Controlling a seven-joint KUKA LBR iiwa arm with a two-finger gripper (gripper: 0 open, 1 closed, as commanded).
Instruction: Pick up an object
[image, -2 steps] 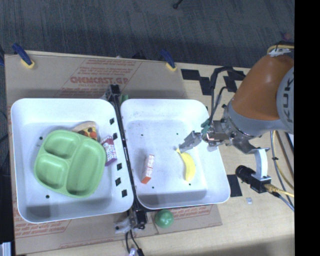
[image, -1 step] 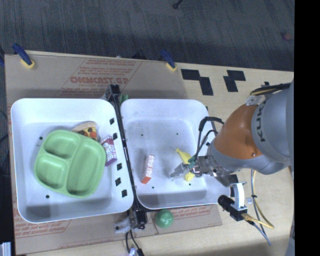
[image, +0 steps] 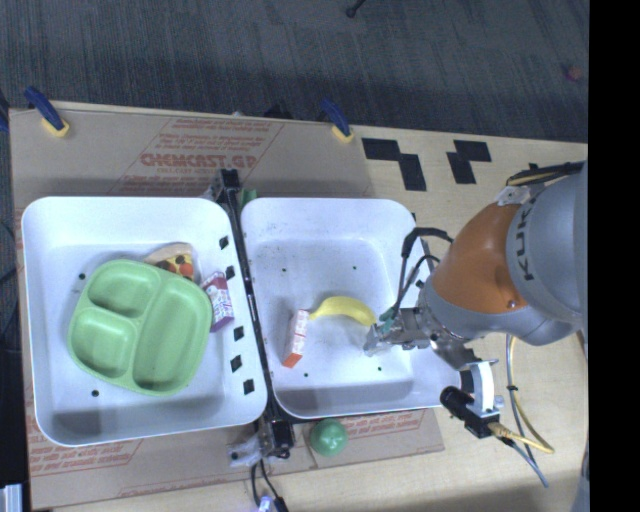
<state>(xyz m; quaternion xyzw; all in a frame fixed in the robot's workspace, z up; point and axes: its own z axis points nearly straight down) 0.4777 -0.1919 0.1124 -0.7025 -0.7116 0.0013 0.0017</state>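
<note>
Banana (image: 343, 309) lies in the right bin (image: 330, 222), mid-floor, with a small white-and-orange tube (image: 297, 337) just to its left. The gripper (image: 383, 334) sits low in that bin, right beside the banana's right end; I cannot tell its state. Over in the left bin (image: 60, 225), a green divided plate (image: 140, 325).

Red print "CHEMCAST GP" on the cardboard sheet (image: 200, 158) behind the left bin, smaller red lines around it too blurred to read, white letters "KU" on the arm's orange band (image: 522, 248), partly cut off
</note>
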